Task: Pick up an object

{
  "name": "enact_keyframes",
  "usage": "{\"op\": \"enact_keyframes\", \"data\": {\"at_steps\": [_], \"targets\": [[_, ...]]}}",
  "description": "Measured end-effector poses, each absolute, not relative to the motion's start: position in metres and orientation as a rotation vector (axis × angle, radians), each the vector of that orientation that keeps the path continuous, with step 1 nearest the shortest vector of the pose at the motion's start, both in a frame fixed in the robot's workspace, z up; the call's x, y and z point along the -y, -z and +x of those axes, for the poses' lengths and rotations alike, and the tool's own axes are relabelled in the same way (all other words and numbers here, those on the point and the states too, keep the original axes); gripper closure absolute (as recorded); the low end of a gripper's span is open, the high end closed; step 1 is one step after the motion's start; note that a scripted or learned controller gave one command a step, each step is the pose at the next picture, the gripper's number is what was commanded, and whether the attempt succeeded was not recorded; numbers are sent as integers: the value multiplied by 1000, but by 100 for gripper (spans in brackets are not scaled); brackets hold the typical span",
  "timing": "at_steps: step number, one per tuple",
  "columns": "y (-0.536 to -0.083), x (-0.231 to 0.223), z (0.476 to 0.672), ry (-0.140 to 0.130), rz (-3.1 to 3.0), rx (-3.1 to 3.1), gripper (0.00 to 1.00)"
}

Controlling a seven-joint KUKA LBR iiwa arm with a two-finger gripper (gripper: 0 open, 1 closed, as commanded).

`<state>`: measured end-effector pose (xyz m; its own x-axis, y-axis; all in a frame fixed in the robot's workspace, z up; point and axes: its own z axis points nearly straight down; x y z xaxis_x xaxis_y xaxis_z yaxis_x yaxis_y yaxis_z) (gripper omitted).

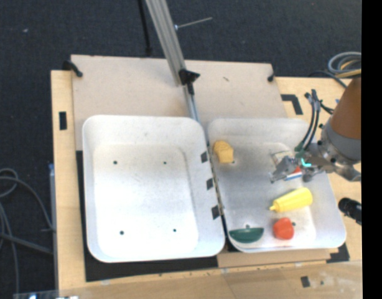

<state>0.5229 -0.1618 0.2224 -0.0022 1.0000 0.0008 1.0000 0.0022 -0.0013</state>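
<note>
Right bin [241, 129]: yellow bottle-shaped toy [292, 200], long axis slanting, narrow end toward lower left. Gripper [285, 169] just above it; pincer state cannot be told. Arm [348, 120] cut off at right.

Arm [346, 120] cut off at right edge. Gripper [284, 169] blurred; finger state can't be told. Green object [247, 233] partly hidden by bin rim [237, 245].

Aluminium pole [168, 33] above bins, grey cables [17, 207] at left
</note>
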Motion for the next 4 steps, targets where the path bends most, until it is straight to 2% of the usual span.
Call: {"op": "enact_keyframes", "data": {"at_steps": [1, 3, 4], "targets": [[-224, 162, 524, 3, -2222, 2224, 0], [-104, 164, 536, -7, -2224, 2215, 0], [-101, 165, 536, -1, -2225, 2217, 0]]}}
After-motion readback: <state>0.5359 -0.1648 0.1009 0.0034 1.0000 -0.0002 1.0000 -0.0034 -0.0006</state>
